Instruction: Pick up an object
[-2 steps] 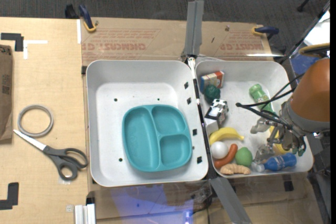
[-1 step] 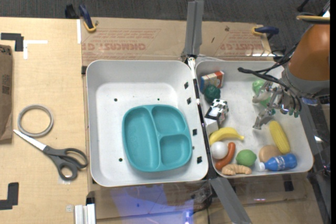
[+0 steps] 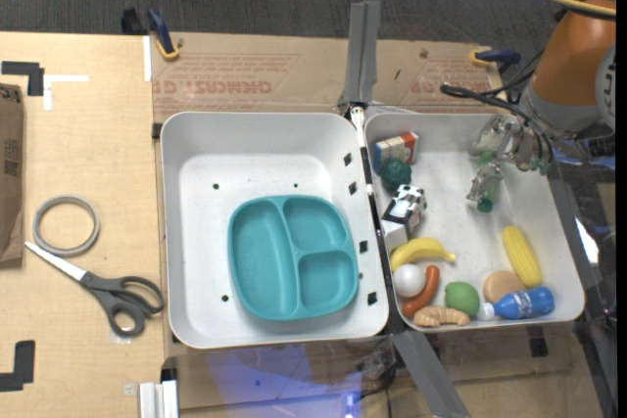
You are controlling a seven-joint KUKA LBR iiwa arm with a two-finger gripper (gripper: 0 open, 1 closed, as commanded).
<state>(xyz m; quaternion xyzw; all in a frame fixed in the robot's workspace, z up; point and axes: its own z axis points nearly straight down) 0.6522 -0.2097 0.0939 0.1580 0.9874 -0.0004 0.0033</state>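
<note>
The metal gripper (image 3: pixel 484 188) hangs over the smooth white right bin (image 3: pixel 568 240), fingers apparently narrow and holding nothing, near ridged yellow corn (image 3: pixel 520 255).

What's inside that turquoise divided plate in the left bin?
The turquoise divided plate lies flat in the left bin, and all three compartments show bare. The bin floor directly beneath the plate is covered, so anything under it cannot be seen.

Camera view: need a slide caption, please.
Gripper above right bin of toys; teal divided plate in left bin.
</note>
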